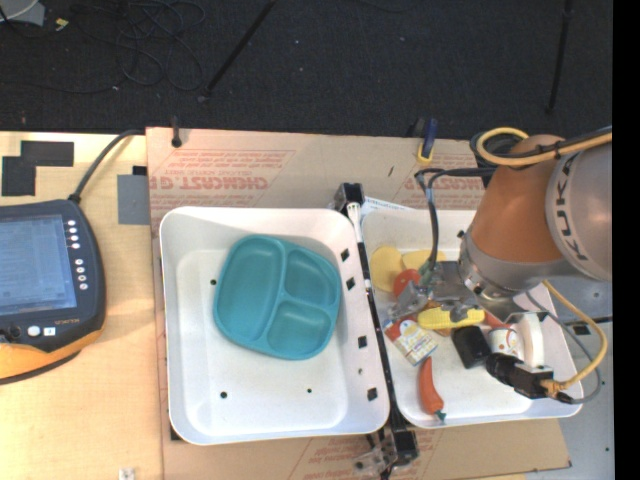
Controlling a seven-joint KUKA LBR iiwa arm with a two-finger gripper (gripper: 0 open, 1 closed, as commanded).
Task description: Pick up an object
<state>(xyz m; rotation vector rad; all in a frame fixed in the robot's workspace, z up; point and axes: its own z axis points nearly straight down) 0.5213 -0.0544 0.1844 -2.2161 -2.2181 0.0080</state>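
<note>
Yellow banana (450, 318) lies in the right bin (470, 413) amid clutter, gripper (432, 301) low over it, reaching phase; pinch state cannot be told. Next: settle squarely, close, lift clear of the orange carrot (430, 388).

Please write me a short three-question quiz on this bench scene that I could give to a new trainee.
1. True or false: the teal divided plate lies in the left bin.
2. Which bin is the gripper over?
A. The left bin
B. The right bin
C. Neither
3. Fill in the gap: near the front of the right bin lies a long, thin ____ carrot.

Key
1. True. It is the one object there.
2. B. The arm reaches in from the right and comes down among the clutter, close to the yellow banana.
3. Orange.
</note>
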